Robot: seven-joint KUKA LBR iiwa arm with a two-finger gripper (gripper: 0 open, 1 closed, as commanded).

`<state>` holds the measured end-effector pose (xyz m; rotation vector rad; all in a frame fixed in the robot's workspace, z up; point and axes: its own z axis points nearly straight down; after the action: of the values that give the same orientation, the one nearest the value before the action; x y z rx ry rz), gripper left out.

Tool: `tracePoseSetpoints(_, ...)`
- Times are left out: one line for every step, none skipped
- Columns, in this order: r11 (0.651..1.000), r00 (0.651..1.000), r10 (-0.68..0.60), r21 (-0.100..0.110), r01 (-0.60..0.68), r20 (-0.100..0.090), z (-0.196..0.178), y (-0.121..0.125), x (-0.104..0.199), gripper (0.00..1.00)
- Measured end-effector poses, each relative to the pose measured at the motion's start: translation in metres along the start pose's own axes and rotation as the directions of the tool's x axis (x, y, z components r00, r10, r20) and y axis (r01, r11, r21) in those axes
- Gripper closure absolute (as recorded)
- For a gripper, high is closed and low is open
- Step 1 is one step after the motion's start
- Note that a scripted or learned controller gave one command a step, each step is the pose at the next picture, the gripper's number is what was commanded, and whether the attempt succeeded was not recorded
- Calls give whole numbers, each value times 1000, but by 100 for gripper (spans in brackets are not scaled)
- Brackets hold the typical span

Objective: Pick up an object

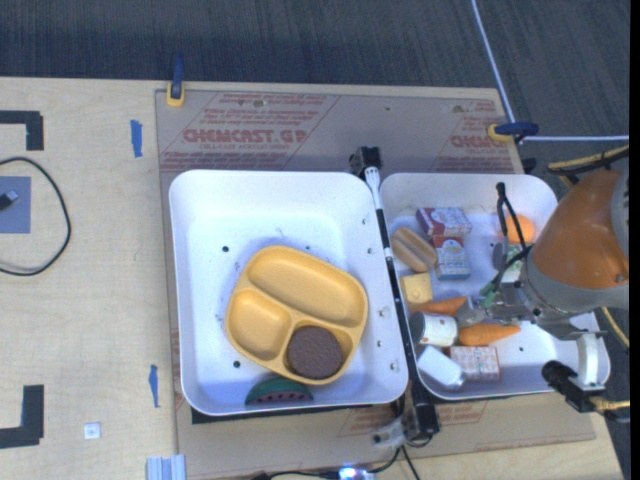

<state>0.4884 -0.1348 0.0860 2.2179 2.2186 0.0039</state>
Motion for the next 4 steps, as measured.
tracePoseSetpoints(1000, 1000, 2, -6, -2, 3, -11, 2, -1, 100)
tracePoseSetpoints(1000, 1000, -1, 3, 1, -2, -99, 29, 99, 100)
tracePoseSetpoints(1000, 1000, -1, 3, 1, -2, -99, 29, 98, 0)
tracePoseSetpoints(1000, 1000, 0, 2, 0, 0, -3, 13, 42, 0)
